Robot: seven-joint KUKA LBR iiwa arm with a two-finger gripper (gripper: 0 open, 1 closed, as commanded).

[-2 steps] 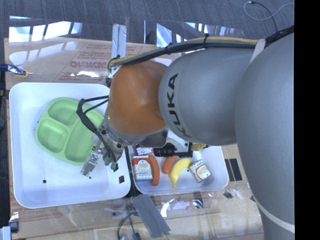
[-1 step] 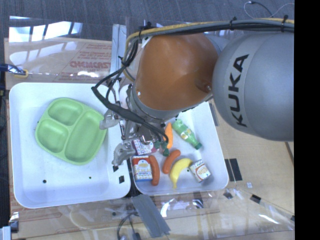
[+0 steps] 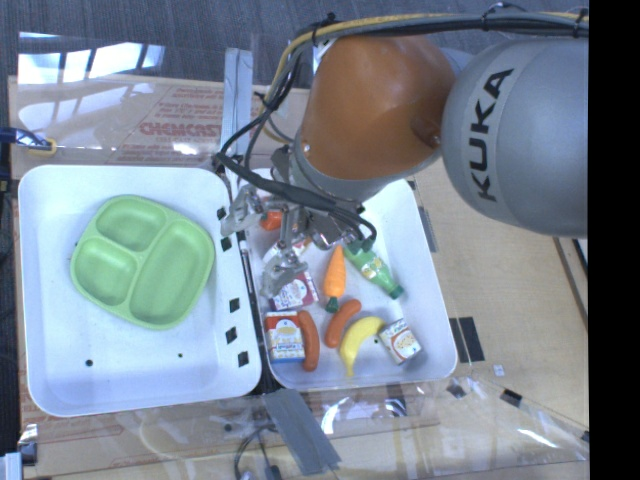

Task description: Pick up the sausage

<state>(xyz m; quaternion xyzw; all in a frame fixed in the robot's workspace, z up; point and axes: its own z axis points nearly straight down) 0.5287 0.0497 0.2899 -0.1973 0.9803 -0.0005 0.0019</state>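
Sausage (image 3: 342, 321) lies just left of the banana (image 3: 358, 340), below the carrot (image 3: 335, 272); gripper (image 3: 287, 268) hovers up-left of the banana, apparently empty, jaw state indiscernible; crowded neighbours risk a wrong or blocked grasp.

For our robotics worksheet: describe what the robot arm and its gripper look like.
The arm is a bulky, rounded grey casing with black "KUKA" lettering and a glossy orange band. Black and yellow cables run along it. The gripper is a small silver metal assembly.
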